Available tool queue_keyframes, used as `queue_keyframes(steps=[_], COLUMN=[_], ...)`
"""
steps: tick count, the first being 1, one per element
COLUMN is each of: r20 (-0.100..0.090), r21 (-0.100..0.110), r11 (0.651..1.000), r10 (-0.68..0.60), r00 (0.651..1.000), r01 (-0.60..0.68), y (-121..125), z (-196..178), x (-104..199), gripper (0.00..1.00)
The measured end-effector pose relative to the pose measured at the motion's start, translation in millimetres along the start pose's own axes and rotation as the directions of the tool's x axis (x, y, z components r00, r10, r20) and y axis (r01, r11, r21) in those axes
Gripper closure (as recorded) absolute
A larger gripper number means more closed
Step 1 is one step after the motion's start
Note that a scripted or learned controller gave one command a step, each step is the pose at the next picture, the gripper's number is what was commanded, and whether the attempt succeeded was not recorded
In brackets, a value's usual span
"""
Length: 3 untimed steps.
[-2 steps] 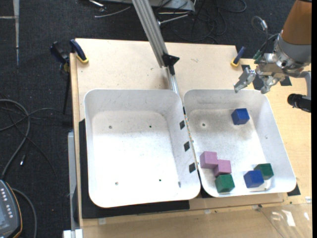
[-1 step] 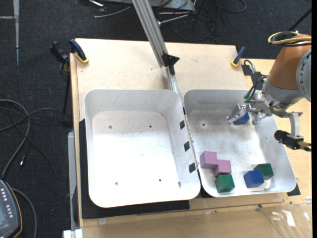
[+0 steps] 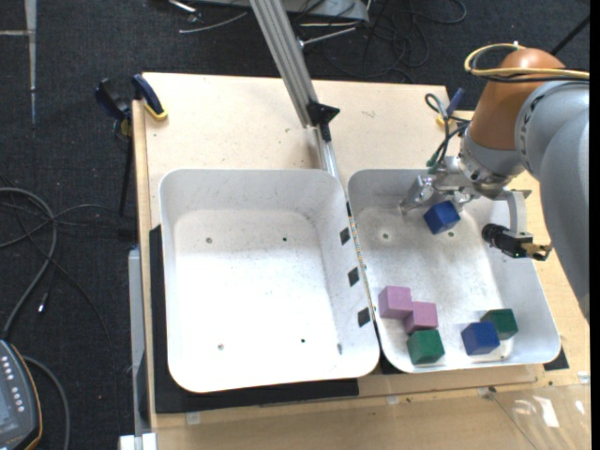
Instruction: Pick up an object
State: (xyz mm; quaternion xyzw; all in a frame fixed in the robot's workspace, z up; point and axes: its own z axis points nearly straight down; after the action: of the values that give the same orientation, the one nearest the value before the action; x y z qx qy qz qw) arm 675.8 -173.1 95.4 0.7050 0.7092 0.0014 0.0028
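You see the gripper [image 3: 441,204] over the far part of the right bin [image 3: 469,261], its jaws closed on a blue cube [image 3: 442,217] lifted above the bin's floor.

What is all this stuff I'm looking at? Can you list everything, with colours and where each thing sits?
White bins: 2, side by side on the bench; left bin, right bin.
Blue blocks: 2; one at the gripper, in the right bin's far part; one near its front edge.
Green blocks: 2; one at the front, one front right.
Pink piece: 1, stepped shape, front left of right bin.
Wooden bench: 1, tan.
Clamp: 1, black, blue and yellow, bench's far left corner.
Metal rail: 1, grey, slanting down toward the bins.
Arm: 1, grey with orange band.
Gripper: 1, above the far blue block.
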Motion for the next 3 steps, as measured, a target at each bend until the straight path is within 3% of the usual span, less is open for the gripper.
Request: queue_keyframes(steps=[1,2,3], r20=[-0.003,-0.002,-0.004], r21=[0.009,0.004,-0.003], r11=[1.0,1.0,1.0], r10=[0.001,0.006,-0.004], r00=[1.0,1.0,1.0], r01=[-0.001,-0.006,0.004], y=[-40,-39,-22], z=[-1,-11,-106], x=[48,46,126], gripper=[0.0,1.0,1.0])
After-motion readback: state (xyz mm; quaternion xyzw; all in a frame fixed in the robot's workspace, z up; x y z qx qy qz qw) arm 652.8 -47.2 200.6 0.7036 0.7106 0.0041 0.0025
